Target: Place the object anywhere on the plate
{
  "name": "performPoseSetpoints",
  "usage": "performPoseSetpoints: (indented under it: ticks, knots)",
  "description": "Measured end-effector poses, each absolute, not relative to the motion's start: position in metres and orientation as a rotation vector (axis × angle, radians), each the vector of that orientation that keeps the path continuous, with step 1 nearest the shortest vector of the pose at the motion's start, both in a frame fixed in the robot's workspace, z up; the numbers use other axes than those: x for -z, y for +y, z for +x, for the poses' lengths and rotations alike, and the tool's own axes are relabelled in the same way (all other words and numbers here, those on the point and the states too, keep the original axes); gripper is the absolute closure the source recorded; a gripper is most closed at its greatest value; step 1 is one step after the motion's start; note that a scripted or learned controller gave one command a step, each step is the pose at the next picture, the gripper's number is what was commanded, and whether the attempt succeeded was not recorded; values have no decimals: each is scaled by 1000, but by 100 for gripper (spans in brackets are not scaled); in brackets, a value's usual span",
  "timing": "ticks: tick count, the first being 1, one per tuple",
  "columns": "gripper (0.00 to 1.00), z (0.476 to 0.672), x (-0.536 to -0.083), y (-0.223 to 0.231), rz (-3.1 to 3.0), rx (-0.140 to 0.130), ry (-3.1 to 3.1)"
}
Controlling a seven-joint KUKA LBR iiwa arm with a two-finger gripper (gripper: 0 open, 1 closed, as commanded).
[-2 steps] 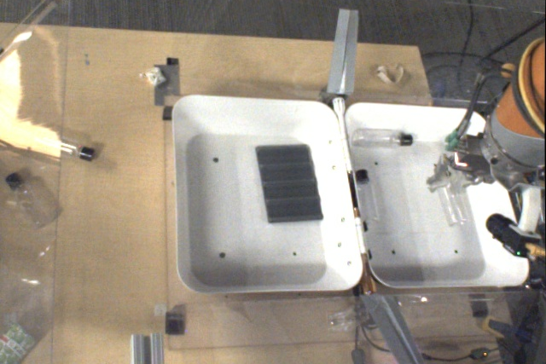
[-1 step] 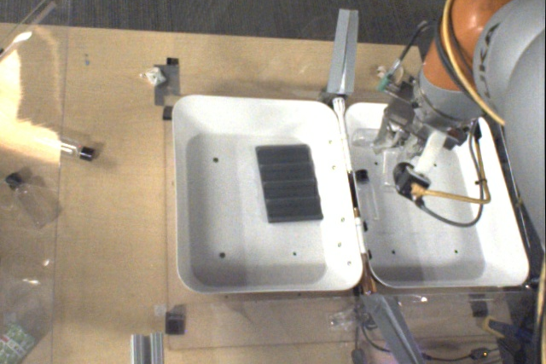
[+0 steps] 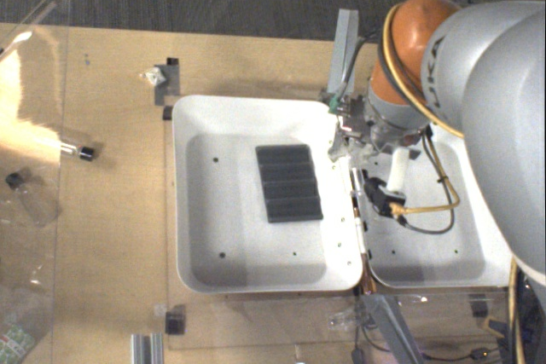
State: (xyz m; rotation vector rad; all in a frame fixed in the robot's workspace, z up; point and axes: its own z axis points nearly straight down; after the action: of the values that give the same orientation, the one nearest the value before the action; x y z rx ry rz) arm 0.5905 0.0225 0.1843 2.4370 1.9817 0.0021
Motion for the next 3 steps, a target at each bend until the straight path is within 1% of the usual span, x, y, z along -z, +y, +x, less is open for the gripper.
performPoseSetpoints:
  ticks: [1,2,3]
  knots:
    - [100,594,-184,108,2669,-2,1657]
    - [100,604,-204,172,2342,-5,2092]
    - [100,555,-215,229,2072,-7,2360]
